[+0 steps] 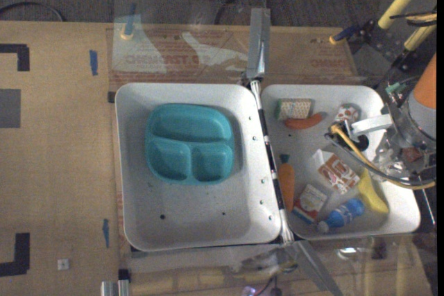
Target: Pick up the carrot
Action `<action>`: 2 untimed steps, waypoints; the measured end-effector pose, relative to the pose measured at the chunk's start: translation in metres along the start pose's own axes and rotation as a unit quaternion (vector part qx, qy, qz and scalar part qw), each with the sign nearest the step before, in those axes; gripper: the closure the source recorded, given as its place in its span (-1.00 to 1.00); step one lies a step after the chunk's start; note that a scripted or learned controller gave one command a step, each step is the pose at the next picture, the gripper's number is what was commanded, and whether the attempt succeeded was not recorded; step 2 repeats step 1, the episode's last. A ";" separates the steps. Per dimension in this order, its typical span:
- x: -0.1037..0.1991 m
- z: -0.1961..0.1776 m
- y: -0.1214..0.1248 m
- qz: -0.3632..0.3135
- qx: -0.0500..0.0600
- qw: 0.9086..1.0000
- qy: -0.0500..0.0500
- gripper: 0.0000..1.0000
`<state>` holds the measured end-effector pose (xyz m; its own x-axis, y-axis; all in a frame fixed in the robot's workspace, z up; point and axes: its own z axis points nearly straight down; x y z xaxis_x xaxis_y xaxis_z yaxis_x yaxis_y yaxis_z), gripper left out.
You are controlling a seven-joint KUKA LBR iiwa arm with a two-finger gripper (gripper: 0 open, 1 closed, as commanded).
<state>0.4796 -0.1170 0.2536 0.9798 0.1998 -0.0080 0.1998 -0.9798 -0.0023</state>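
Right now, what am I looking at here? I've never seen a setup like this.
One camera looks down at a slant on a bench with two shallow white bins. The left bin holds a teal divided tray. The right bin holds toy food: an orange carrot along its left wall, a sausage, a banana, a blue bottle and some small packets. The grey and orange thing at the right is a robot arm; its tool hangs over the right bin, tangled in cables, so I cannot tell if it holds anything. Its job is to pick up the carrot.

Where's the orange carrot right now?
The orange carrot lies in the right white bin, against its left wall, just left of a small red-and-white packet.
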 end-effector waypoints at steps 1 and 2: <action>0.001 0.101 -0.008 0.001 0.001 1.000 0.000 1.00; 0.001 0.101 -0.008 0.001 0.001 1.000 0.000 1.00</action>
